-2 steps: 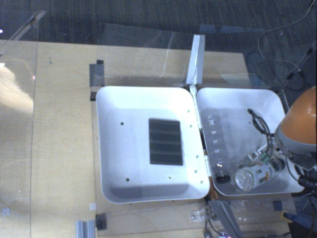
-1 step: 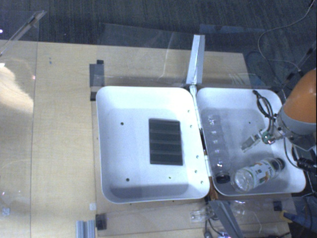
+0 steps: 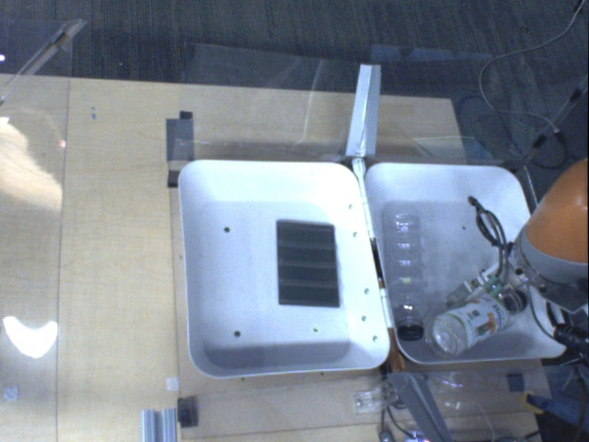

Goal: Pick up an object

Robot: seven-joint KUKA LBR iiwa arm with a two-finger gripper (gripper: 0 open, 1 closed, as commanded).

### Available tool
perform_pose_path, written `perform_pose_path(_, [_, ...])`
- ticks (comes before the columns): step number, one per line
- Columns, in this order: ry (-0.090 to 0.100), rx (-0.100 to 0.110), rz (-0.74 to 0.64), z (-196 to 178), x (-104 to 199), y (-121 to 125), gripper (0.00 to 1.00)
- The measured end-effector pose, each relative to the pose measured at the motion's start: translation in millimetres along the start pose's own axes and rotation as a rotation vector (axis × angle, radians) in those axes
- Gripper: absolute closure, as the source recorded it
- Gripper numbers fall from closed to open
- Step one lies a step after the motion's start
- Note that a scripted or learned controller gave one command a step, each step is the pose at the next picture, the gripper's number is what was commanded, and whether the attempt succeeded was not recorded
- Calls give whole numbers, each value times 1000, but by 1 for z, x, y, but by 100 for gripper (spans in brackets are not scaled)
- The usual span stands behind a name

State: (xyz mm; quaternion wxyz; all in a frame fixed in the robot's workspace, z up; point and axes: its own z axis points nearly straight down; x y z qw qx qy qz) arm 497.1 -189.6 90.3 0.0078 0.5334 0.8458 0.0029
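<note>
In the right bin [image 3: 442, 184] a clear plastic bottle [image 3: 405, 265] lies lengthwise along the left wall, its black cap [image 3: 409, 332] toward the front. A second clear bottle with a pale label [image 3: 467, 326] lies on its side near the front right corner. My gripper [image 3: 490, 290] hangs low in this bin, just above and behind that labelled bottle, under the orange band of the arm [image 3: 563, 221]. A dark ridged rectangular block [image 3: 307, 262] lies flat in the middle of the left bin [image 3: 212, 247].
A black cable [image 3: 488, 221] loops along the arm into the right bin. A metal post [image 3: 364, 109] stands behind the seam between the bins. Wooden bench surface [image 3: 101, 274] stretches to the left, and brackets and cables sit at the front edge.
</note>
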Motion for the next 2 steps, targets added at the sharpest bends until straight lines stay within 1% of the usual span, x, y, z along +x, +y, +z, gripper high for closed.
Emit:
perform_pose_path(1, [2,3,121,2,-39,45,0])
perform_pose_path(2, [3,3,41,4,-26,136,0])
